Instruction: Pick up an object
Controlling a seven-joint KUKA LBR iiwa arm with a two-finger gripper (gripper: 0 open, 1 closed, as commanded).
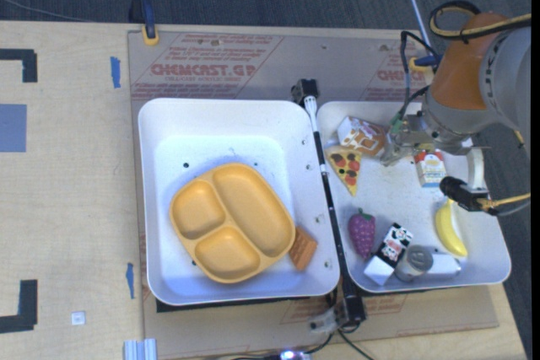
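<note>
My gripper point(394, 144) hangs low over the upper part of the right bin point(498, 265), below the grey arm with its orange band point(460, 72). It sits just to the right of a small orange-and-white carton point(361, 133), and a pizza slice point(344, 166) lies just below and to its left. A white bottle with a red label point(430, 169) lies close on its right. I see nothing held in the gripper.
Lower in the right bin lie a banana point(451, 229), purple grapes point(362, 232), a black-and-white carton point(391, 244) and a grey can point(413, 263). The left bin point(219, 122) holds a yellow divided plate point(232, 222) and a brown cracker point(303, 249).
</note>
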